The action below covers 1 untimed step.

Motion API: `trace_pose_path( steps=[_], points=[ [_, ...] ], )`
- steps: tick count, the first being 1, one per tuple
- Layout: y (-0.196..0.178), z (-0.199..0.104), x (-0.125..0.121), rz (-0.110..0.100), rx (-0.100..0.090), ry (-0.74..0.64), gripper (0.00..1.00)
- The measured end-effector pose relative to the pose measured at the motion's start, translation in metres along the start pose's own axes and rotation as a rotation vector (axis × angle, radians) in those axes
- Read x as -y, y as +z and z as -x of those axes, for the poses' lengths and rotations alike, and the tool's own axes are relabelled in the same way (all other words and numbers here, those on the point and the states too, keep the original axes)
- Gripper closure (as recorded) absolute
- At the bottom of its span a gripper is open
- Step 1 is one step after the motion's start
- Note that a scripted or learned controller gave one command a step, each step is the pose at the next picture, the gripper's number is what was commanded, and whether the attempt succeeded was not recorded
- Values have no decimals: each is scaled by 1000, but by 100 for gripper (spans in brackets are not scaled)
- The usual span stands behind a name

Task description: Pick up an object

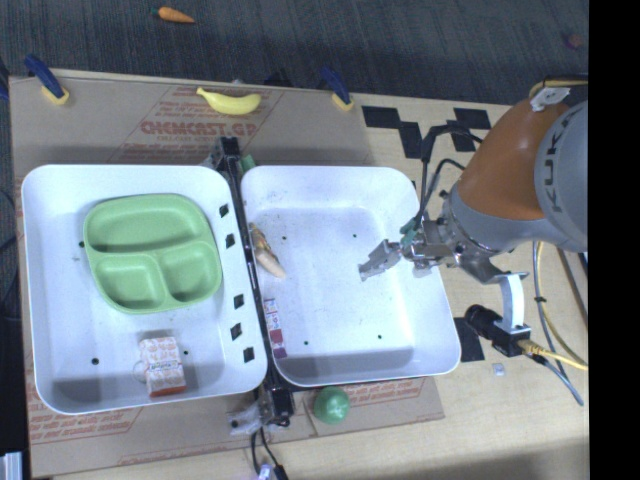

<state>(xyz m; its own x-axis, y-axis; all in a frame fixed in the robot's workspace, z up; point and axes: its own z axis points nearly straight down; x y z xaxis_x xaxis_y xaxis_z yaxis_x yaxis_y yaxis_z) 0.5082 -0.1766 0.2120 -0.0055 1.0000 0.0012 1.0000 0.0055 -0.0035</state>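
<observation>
In the right bin (340,363), a small tan and yellow object (266,251) lies against the left wall. My gripper (378,261) hangs over the right half of this bin, well to the right of that object, with nothing visibly held. The left bin (45,298) holds a green divided plate (152,252) and, in front of it, a small red-and-white packet (161,364).
A yellow toy banana (230,99) lies on the cardboard behind the bins. A green ball (332,404) sits in front of the right bin. Blue clamps (48,78) hold the cardboard's back edge. Cables (555,353) trail at the right, beneath the arm.
</observation>
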Motion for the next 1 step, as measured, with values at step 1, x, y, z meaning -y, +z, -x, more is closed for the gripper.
trace_pose_path(
  steps=[1],
  points=[
    [69, 35, -57, -1, 2, -2, 0]
  ],
)
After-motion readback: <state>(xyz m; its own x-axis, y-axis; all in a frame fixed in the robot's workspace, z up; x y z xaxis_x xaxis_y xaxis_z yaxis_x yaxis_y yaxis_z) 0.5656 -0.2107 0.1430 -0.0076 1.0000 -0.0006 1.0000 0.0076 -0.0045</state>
